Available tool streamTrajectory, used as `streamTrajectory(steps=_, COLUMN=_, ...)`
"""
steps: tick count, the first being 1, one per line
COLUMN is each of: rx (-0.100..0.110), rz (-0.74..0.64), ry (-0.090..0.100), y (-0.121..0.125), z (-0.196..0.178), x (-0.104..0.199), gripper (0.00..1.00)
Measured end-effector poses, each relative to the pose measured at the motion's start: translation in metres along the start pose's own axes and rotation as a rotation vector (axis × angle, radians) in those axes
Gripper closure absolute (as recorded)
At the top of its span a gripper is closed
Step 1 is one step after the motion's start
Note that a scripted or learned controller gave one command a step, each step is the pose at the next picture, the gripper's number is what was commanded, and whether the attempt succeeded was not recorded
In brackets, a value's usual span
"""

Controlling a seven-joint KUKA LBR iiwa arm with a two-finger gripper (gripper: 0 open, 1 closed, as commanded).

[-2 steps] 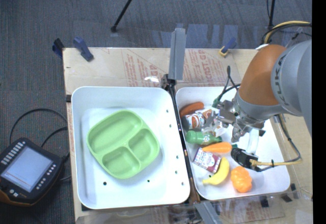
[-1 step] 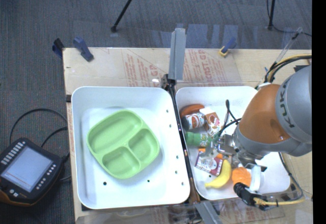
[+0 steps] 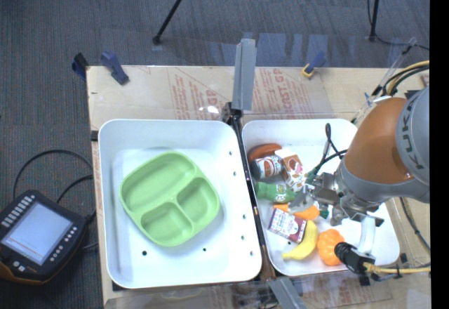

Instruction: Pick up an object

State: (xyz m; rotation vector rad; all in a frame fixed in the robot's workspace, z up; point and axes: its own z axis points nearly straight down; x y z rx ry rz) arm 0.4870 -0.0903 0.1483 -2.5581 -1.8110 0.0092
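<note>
The right bin point(image 3: 337, 130) holds a pile of small objects. A brown-red sausage-shaped item point(image 3: 264, 151) lies at its far left, with a dark can point(image 3: 266, 168) and a small white and red carton point(image 3: 294, 169) just below it. A green bottle point(image 3: 274, 192) lies under those. Nearer the front are a red packet point(image 3: 285, 225), a banana point(image 3: 302, 246), an orange round fruit point(image 3: 328, 246) and a small orange piece point(image 3: 307, 213). My gripper point(image 3: 315, 192) is down in this bin, over the middle of the pile, between the carton and the orange piece.
The left bin point(image 3: 116, 146) holds a light green divided plate point(image 3: 170, 197). A grey upright post point(image 3: 244, 76) stands behind the seam between the bins. A teach pendant point(image 3: 35, 234) lies on the floor at left. The arm's orange band point(image 3: 379, 149) overhangs the right bin's right side.
</note>
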Motion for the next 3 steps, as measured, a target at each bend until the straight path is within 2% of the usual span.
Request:
streamTrajectory(steps=1, rx=0.008, rz=0.006, ry=-0.001, y=0.000, z=-0.006, x=-0.001, gripper=1.00)
streamTrajectory(steps=2, rx=-0.003, rz=-0.028, ry=-0.002, y=0.059, z=-0.110, x=0.015, gripper=1.00)
streamTrajectory(steps=3, rx=-0.003, rz=-0.264, ry=-0.002, y=0.045, z=-0.151, x=-0.017, gripper=1.00)
